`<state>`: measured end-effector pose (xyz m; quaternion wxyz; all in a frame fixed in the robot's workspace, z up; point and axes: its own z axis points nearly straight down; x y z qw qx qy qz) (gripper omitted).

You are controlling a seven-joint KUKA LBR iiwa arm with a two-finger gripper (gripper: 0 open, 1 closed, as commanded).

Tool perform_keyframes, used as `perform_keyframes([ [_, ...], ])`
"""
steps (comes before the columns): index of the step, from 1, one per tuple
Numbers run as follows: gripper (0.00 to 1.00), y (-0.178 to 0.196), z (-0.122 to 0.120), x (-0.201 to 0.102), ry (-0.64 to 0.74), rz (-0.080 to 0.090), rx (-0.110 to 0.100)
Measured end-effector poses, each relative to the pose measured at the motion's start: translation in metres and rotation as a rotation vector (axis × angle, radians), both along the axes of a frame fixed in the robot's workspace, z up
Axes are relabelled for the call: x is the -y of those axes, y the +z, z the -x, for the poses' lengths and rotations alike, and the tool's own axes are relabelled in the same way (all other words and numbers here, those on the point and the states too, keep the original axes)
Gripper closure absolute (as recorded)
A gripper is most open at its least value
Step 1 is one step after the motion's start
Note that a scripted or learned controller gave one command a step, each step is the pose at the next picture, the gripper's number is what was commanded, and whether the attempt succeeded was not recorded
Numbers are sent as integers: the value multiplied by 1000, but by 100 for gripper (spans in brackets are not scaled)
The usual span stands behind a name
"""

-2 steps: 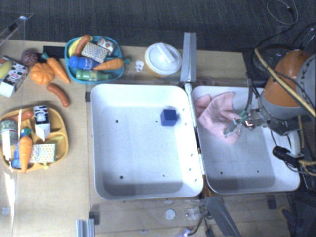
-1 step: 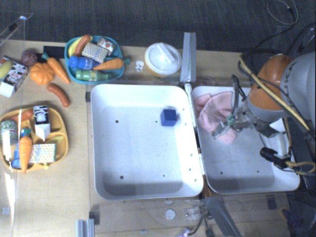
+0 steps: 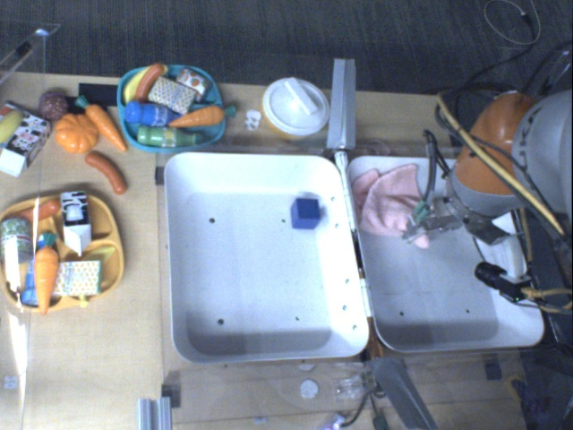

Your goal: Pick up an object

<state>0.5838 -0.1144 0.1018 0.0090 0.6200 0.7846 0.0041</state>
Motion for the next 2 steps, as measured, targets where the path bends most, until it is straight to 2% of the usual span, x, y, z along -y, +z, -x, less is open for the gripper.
perform_keyframes([
  [1, 100, 88, -53, -51, -47, -4, -15],
  [2, 100, 121, -41, -90, -60, -5, -16],
])
